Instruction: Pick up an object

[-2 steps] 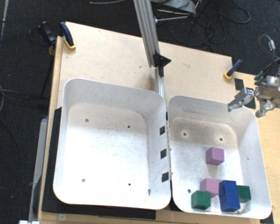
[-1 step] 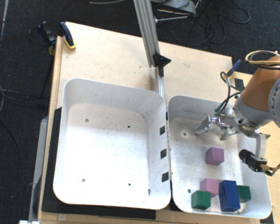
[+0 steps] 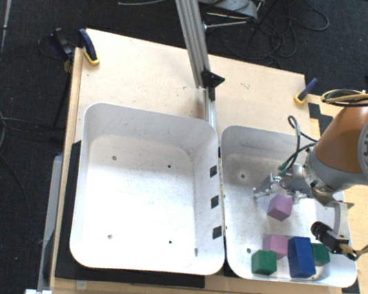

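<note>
My gripper point(image 3: 280, 191) hangs over the middle of the right bin point(image 3: 239, 152), reaching in from the right. A light purple cube point(image 3: 280, 207) sits tilted directly under it, touching or almost touching its tip; whether it is held is unclear. Near the bin's front edge lie a green cube point(image 3: 264, 262), a pink block point(image 3: 275, 244), a blue block point(image 3: 301, 257) and a dark green block point(image 3: 320, 254), packed close together.
The left bin point(image 3: 103, 129) stands beside the right one, sharing a middle wall. A slanted metal bar point(image 3: 193, 29) rises behind the bins. A black clip point(image 3: 328, 236) on the arm's cabling hangs over the right bin's right side.
</note>
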Controlling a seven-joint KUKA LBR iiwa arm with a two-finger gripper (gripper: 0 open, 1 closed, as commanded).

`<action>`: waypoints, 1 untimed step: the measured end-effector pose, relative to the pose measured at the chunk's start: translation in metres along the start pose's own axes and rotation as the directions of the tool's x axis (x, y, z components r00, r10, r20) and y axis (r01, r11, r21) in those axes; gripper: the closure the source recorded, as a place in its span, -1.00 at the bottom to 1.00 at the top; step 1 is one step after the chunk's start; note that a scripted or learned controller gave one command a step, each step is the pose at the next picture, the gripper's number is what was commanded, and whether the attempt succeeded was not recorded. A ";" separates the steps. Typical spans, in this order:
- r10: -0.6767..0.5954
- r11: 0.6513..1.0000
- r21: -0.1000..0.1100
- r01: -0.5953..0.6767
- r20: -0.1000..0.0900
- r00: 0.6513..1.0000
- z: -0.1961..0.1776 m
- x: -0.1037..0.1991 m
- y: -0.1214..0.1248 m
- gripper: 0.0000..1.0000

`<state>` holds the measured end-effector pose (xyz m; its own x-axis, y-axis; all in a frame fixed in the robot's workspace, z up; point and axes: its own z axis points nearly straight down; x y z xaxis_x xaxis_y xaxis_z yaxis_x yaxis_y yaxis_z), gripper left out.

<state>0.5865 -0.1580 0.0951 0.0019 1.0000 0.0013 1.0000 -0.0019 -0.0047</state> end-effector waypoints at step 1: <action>0.000 1.000 -0.002 0.000 0.001 1.000 0.000 0.009 -0.036 -1.00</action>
<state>0.5503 -0.1486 0.0952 0.0016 1.0000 0.0004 1.0000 -0.0016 -0.0026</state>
